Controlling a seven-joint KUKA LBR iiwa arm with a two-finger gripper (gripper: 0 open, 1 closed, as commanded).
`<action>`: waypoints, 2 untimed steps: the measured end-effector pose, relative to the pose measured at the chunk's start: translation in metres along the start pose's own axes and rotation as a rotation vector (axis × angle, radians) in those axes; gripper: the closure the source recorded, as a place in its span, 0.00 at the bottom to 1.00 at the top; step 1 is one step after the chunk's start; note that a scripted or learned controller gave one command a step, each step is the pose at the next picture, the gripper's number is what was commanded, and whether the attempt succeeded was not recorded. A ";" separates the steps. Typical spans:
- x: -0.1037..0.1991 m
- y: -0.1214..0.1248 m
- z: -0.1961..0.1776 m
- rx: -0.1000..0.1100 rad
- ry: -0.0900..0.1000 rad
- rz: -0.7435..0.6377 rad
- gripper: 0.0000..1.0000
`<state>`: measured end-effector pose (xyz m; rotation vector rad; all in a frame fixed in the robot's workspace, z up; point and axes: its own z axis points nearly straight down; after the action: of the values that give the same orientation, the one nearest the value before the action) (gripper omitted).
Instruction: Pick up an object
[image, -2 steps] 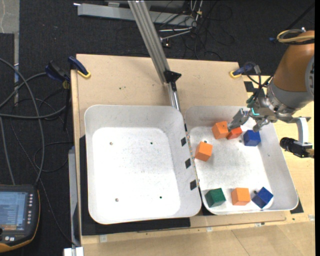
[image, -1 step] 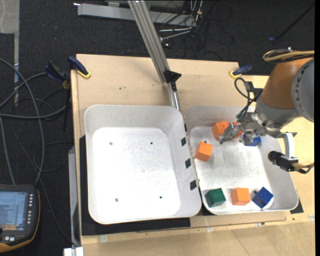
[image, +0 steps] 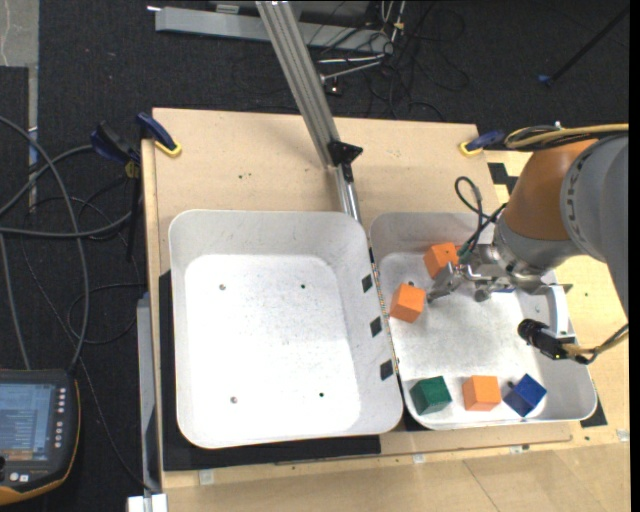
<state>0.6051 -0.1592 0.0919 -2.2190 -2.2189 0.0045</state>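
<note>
While seemingly parted and gripping nothing, fingers (image: 447, 283) between two orange cubes (image: 407, 302), touching neither.

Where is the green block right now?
The green block sits in the right bin, at its near-left corner, just left of an orange block and a blue block.

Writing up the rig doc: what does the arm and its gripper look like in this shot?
The arm is a thick rounded grey body with an orange band above the wrist. Black cables loop beside the band. The gripper is a small metallic grey assembly with dark fingers, and a white bracket carrying a black part hangs below the wrist.
</note>
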 end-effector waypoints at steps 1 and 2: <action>-0.001 0.002 -0.014 -0.007 -0.002 0.001 1.00; 0.000 0.008 -0.058 -0.011 -0.002 -0.002 1.00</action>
<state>0.6130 -0.1590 0.1498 -2.2232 -2.2278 -0.0053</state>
